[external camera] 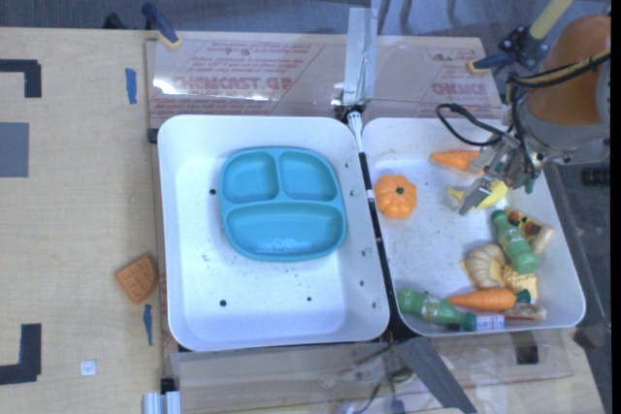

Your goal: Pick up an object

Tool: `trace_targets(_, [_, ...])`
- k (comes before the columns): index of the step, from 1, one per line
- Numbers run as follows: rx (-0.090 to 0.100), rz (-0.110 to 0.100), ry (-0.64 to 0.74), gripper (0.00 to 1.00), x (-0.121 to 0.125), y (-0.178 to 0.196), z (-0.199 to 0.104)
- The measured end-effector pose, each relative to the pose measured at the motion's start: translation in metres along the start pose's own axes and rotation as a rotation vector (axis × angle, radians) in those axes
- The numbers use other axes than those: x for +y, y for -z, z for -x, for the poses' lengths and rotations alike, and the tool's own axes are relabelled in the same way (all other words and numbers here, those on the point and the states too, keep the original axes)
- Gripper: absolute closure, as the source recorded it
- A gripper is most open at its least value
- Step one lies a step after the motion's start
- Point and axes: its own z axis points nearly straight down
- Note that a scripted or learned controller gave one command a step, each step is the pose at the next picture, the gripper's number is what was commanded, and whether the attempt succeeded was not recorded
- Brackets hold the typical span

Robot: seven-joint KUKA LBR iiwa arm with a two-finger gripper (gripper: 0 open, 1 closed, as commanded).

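The two-finger gripper [488,192], fingers spread, is lowered onto a yellow plastic toy [492,194] in the right white bin [568,257], among toy food. A blue divided plate [282,204] is held by the left white bin [184,238].

Left bin [184,238] holds a blue divided plate [282,205], centred. Right bin [568,281]: gripper [485,188] low over a yellow item [493,196] near its far right edge; small pumpkin [396,196] by the left wall; carrot [454,160] at the far edge; toy clutter in the near right corner.
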Motion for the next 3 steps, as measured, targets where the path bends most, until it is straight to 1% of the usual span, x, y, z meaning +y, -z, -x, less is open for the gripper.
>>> trace_targets(1, [-0.002,0.000,-0.043,0.00,0.022,-0.012,-0.024])
trace_targets(2, [0.002,0.007,-0.110,0.00,-0.042,-0.012,-0.018])
trace_targets(3, [0.000,0.007,-0.127,0.00,-0.053,-0.011,-0.038])
